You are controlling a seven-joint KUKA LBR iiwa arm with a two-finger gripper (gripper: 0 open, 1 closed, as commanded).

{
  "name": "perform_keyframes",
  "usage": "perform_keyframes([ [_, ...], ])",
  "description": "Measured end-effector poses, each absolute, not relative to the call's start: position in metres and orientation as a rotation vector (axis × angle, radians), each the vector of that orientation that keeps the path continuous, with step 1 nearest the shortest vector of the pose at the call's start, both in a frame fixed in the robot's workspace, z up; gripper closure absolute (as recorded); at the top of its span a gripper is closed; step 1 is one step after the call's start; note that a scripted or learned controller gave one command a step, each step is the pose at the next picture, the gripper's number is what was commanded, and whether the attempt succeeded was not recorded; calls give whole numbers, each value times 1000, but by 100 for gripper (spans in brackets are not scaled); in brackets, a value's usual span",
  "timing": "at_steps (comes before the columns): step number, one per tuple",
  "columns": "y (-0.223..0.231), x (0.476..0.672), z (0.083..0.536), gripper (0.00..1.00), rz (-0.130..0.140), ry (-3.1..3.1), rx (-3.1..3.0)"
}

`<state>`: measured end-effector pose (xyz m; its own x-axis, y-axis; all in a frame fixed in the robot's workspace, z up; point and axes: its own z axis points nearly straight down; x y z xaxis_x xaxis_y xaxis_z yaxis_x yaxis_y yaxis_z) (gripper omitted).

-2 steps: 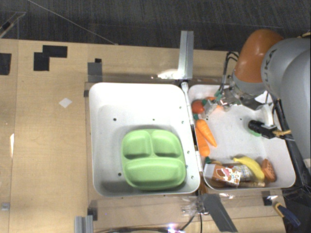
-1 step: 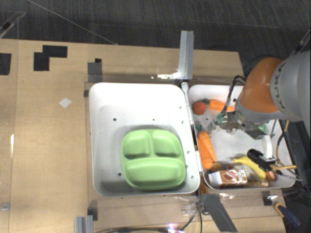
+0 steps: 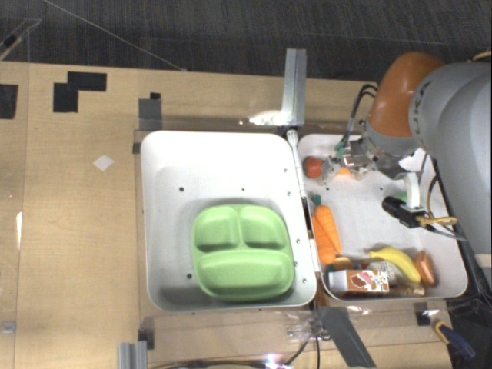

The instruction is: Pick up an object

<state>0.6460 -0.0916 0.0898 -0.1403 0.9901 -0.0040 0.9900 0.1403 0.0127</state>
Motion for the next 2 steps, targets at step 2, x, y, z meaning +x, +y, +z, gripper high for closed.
perform_keyframes([
  [2, -84, 502, 94, 0, 10, 2243, 2191],
])
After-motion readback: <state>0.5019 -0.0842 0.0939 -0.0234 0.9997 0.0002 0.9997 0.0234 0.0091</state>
